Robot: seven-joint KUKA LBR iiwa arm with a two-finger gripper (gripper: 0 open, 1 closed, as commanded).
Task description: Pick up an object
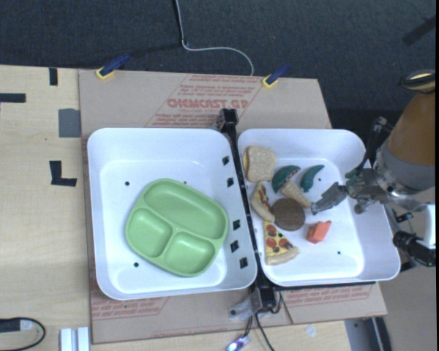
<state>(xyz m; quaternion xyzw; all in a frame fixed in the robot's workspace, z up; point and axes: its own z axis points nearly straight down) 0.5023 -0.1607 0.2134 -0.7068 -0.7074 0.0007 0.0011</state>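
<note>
We record an arm (413,134) with a rounded orange band, shading to ochre along its upper edge, above a grey cylindrical wrist section. Below the wrist we note a cluster of dark grey and black metal parts, with a thin black cable or rod running up its left side. The gripper (323,200) ends in a slim grey finger (328,197) of plain metal. A white block with a black fitting sits at the lower right. We could read no markings or screws.
</note>
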